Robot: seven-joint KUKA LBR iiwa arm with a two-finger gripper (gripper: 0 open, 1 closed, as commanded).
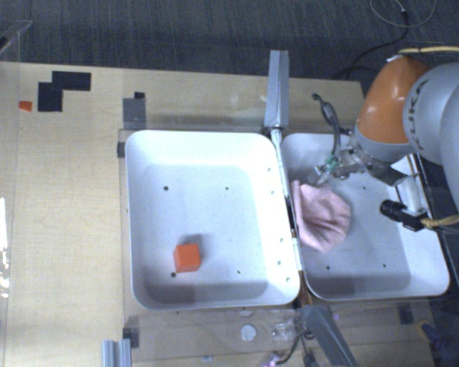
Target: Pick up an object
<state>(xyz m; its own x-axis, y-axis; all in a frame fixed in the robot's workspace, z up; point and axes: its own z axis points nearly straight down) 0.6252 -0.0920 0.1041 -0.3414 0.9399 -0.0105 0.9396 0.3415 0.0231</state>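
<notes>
A pink cloth (322, 215) lies crumpled in the right bin (382, 277), against its left wall. An orange cube (187, 258) sits in the lower left part of the left bin (206, 159). My gripper (327, 171) hangs low over the upper left of the right bin, just above the cloth's top edge. The grey arm with its orange band (386, 105) reaches in from the right behind it. Whether the gripper touches the cloth is unclear.
A grey metal divider post (275, 90) stands between the bins at the back. Black and orange markers (57, 90) lie on the wooden bench at the far left. A black cable fitting (402, 212) juts over the right bin.
</notes>
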